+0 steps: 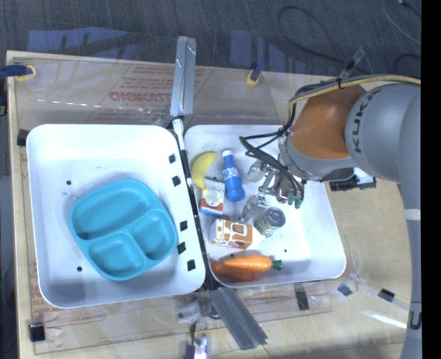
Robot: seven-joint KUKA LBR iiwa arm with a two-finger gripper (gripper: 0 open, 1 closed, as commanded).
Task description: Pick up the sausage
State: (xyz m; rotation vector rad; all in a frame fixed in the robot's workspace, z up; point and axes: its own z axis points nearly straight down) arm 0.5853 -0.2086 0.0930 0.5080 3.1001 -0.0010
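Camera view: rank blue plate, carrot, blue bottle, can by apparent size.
1. blue plate, by far the largest
2. carrot
3. blue bottle
4. can, partly hidden under the gripper

Sausage [241, 268]: likeliest match is the long rounded piece in the R bin, orange on top, darker red-brown along near side. Lies flat, long axis L-R, up against bin's near wall, nearer the L corner. Small green bit at its R end. Can't tell if it's one item or two lying together. Nothing on top of it.
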